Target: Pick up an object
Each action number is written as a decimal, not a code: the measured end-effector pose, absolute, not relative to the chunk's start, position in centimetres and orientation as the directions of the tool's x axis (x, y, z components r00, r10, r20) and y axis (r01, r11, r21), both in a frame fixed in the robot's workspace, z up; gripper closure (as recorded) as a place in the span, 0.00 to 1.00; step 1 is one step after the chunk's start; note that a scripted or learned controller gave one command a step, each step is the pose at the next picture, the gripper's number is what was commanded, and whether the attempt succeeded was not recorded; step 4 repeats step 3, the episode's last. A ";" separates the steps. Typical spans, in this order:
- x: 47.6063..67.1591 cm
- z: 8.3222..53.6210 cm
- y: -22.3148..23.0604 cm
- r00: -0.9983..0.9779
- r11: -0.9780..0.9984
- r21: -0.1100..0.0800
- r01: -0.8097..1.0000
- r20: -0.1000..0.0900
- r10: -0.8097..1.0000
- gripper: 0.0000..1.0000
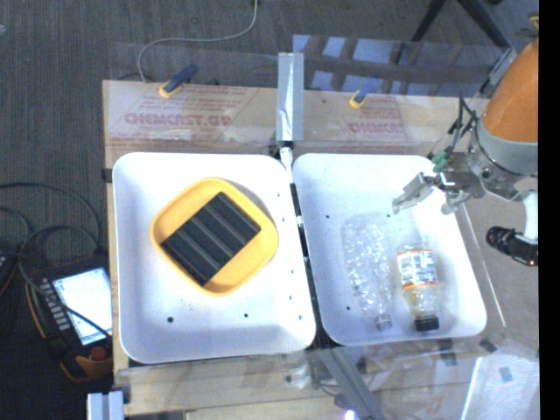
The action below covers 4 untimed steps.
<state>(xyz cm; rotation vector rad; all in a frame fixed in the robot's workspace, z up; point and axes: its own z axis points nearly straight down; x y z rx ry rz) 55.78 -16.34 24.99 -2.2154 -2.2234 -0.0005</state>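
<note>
In the right bin lie two bottles. A clear crushed plastic bottle rests lengthwise, cap end toward the front. Beside it on the right lies a small amber bottle with a white label and a black cap. The left bin holds a yellow rounded pad with a black ribbed top. My gripper hangs over the right bin's back right part, above and behind the bottles. Its fingers stand open and apart, with nothing between them.
A metal divider post stands behind the seam of the two bins. Two clamps with yellow and blue handles sit on the back board. A tablet and cables lie on the floor at the left.
</note>
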 end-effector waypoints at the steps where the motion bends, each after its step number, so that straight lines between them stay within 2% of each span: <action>1: 50.6 10.5 -17.6 -0.081 0.081 0.002 0.997 0.001 0.997 0.00; 2: 50.8 11.6 -17.3 -0.083 0.083 0.005 0.997 0.004 0.997 1.00; 3: 57.6 21.2 -11.7 0.067 -0.067 -0.001 0.998 -0.001 0.998 1.00; 4: 57.6 21.2 -11.7 0.067 -0.067 -0.001 0.998 -0.001 0.998 1.00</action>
